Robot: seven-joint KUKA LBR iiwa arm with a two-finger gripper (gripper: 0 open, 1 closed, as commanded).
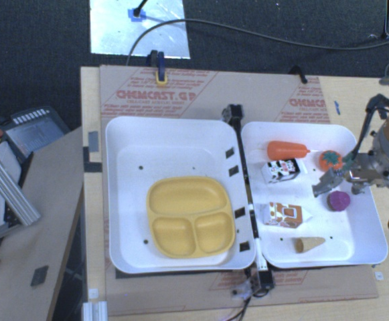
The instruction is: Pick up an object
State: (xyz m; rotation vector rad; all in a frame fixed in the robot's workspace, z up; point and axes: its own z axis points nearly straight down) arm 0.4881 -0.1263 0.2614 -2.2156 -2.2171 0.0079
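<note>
Dark carpet surrounds the counter (201, 89), which carries two shallow white bins side by side. At centre left of the frame, the left bin (124, 152) holds a yellow divided plate (191, 216). At right of centre, the right bin (368, 243) holds an orange carrot (286, 150), a small black-and-white carton (280, 170), an orange-and-white carton (284, 214), a small orange-and-green ball (329, 160), a purple ball (339, 200) and a tan cone (309, 244).

Reaching in from the right edge, the arm puts the tool (335, 179) low over the right bin, between the orange-and-green ball and the purple ball; whether it is open or closed cannot be told from this slant, and nothing shows in its grasp.

The step looks like the approach, with no pick made yet. The next move probably calls for centring on one of the two nearby balls, descending, and closing squarely so the round toy does not roll away.
</note>
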